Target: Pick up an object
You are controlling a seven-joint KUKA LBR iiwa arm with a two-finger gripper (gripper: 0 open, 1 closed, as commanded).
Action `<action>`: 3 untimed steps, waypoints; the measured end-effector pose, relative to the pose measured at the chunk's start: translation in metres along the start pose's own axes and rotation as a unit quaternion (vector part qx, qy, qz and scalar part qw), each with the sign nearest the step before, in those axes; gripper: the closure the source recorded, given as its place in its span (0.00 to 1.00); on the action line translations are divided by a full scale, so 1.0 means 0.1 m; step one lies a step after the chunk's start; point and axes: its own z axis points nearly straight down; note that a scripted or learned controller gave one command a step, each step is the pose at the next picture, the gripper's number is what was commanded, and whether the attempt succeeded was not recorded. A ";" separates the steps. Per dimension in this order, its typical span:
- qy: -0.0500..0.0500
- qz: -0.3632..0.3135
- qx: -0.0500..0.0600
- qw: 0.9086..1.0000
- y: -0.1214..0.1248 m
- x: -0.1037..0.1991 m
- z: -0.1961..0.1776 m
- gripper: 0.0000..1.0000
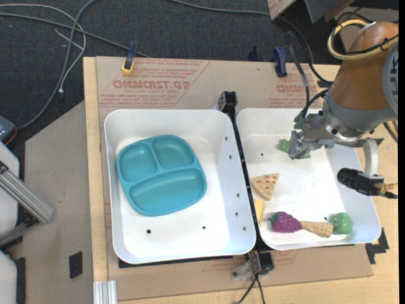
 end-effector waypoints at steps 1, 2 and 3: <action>0.000 -0.001 0.000 1.000 -0.13 0.54 -0.08 1.00; 0.000 -0.001 -0.002 1.000 -0.15 1.05 -0.16 1.00; 0.000 -0.001 0.001 1.000 -0.21 1.62 0.00 1.00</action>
